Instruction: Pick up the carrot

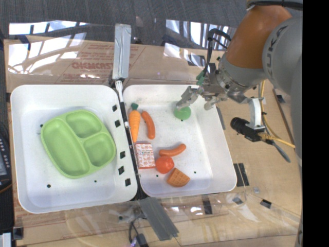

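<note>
The carrot (134,126) is orange with a green top and lies lengthwise along the left wall of the right bin (216,153). My gripper (198,102) hovers over the bin's far right part, well to the right of the carrot. Its fingers (184,99) are spread open and nothing sits between them. A small round green item (182,112) lies just below the left fingertip.
Right beside the carrot lies an orange-red sausage (148,124). Nearer the front are a second sausage (172,150), a red packet (144,155), a tomato (164,164) and a waffle piece (178,178). The left bin (25,189) holds a green divided plate (78,143).
</note>
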Action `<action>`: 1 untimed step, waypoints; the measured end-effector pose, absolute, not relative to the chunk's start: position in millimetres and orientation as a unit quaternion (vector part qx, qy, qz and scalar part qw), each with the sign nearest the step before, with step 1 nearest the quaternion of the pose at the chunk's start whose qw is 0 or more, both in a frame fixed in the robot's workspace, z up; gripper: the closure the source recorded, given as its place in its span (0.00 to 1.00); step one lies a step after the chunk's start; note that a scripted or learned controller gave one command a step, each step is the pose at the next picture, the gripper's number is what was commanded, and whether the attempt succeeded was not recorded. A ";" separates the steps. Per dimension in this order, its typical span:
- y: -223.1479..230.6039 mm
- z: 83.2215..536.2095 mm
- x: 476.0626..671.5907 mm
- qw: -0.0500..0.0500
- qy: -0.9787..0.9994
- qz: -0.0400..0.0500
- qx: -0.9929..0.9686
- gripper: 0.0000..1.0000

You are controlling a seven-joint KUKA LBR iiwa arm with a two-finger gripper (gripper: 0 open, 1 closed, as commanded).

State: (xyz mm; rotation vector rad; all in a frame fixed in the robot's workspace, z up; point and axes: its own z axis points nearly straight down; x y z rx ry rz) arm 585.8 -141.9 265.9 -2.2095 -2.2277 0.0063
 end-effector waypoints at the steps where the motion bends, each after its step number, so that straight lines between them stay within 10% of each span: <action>1: -65.5 189.3 643.8 0.002 -0.766 0.002 -0.642 0.00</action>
